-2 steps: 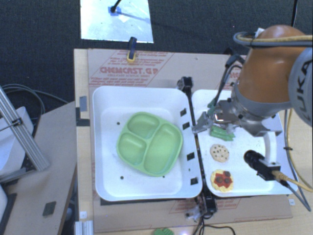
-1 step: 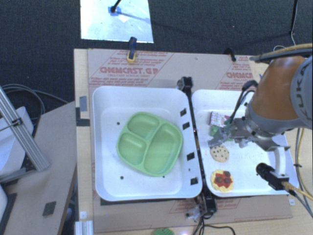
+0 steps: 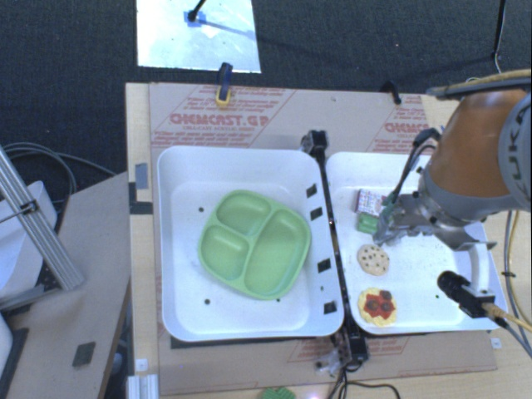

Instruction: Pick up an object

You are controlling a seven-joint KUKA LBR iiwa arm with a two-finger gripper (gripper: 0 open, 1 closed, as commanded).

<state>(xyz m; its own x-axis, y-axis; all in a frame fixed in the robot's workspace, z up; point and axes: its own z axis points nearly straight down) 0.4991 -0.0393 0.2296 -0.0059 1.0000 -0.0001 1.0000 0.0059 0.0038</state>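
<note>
Crowded corner in the right bin [image 3: 416, 169]: end effector [image 3: 384, 227] low over a small green block [image 3: 366, 222], with a pink-and-white packet [image 3: 367, 200] touching that block on its far side and a chocolate-chip cookie [image 3: 373, 260] just beside on the near side. Likely trouble: one finger landing on the packet or the cookie instead of straddling the block, nudging things sideways and closing on nothing. Also possible: a flat, low thing such as the cookie slipping out under a pinch from above, or the block being pushed toward the divider [image 3: 326, 223] between the bins.

Opening of the end effector: cannot tell; dark metal blurred against the bin floor. Nothing visibly between its tips, so no grasp to claim. Apparently very near or touching the green block, contact not certain.

Further candidates: a small pizza toy [image 3: 377, 305] near the front edge of the right bin, well apart from the tool. Green divided plate [image 3: 253, 243] alone in the left bin [image 3: 187, 306].
</note>
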